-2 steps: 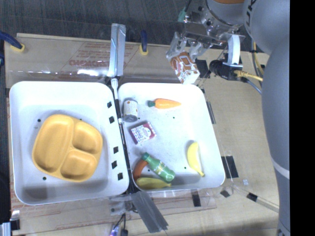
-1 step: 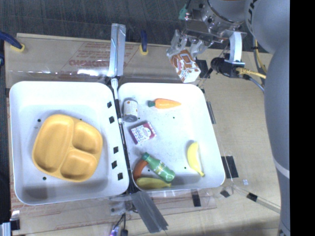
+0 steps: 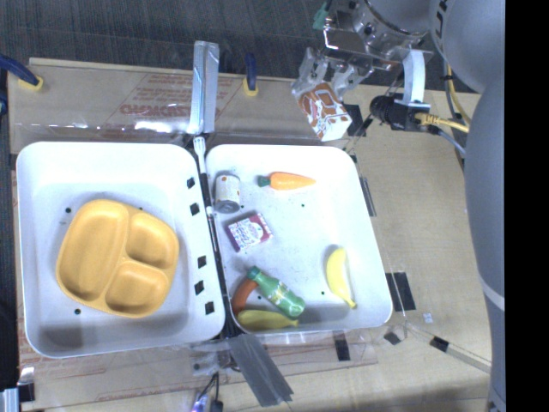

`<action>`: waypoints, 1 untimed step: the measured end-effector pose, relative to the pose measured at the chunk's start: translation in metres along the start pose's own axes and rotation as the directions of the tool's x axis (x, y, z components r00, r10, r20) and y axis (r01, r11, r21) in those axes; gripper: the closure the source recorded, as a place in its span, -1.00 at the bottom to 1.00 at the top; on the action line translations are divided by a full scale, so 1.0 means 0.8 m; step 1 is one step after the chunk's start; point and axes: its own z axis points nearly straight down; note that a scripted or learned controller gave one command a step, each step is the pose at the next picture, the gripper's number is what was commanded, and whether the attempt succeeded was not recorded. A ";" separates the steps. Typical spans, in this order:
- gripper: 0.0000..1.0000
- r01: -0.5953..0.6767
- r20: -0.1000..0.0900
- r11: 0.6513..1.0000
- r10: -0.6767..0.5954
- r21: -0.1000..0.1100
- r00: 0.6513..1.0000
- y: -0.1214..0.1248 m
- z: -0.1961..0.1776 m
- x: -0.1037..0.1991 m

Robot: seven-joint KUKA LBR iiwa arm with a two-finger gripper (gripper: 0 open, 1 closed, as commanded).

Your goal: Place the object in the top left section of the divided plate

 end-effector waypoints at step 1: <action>1.00 0.009 0.001 1.000 -0.009 0.001 1.000 0.001 -0.011 0.002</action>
